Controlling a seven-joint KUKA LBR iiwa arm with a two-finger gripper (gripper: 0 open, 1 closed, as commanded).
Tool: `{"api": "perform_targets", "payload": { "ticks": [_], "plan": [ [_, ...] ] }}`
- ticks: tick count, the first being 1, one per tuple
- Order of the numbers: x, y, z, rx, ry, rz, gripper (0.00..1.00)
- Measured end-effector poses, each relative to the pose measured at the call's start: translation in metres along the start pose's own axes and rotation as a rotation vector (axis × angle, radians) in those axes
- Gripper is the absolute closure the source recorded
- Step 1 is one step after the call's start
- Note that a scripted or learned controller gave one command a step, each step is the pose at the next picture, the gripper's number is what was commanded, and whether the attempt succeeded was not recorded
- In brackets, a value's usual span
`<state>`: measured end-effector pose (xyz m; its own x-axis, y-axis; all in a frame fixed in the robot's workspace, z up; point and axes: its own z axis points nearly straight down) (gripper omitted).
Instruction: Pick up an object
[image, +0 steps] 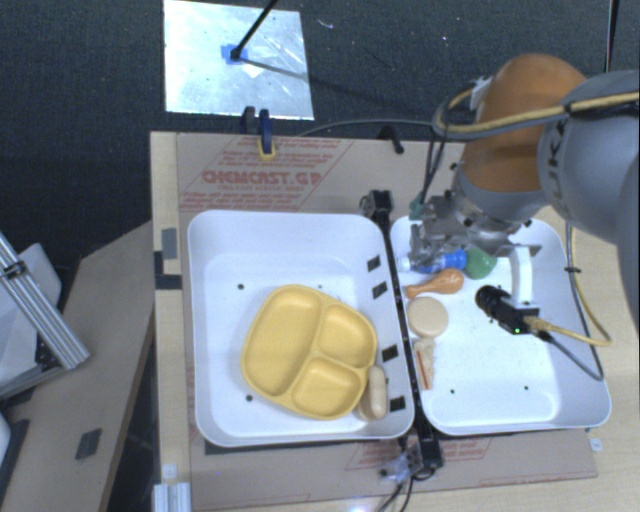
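Observation:
My gripper (430, 247) is low over the back left corner of the right bin (500, 400). Right under and in front of it lies a blue object (446, 262), partly hidden by the gripper. A green ball (481, 265) sits just to its right. An orange, pear-shaped object (436, 285) lies in front of the blue one. A round beige disc (428, 317) and a thin pale stick (424, 361) lie nearer the front, along the bin's left wall.
The left bin (230, 250) holds a yellow divided plate (308, 350) with a beige bread-like piece (375, 392) at its front right edge. The arm's bulky orange-banded wrist (520, 130) hangs over the right bin's back.

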<state>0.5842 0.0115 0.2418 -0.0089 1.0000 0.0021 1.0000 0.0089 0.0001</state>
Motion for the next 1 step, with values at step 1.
{"api": "perform_targets", "payload": {
  "ticks": [1],
  "plan": [
    [0.0521, -0.008, 0.0141, 0.0, 0.0, -0.001, 1.0]
  ]
}}
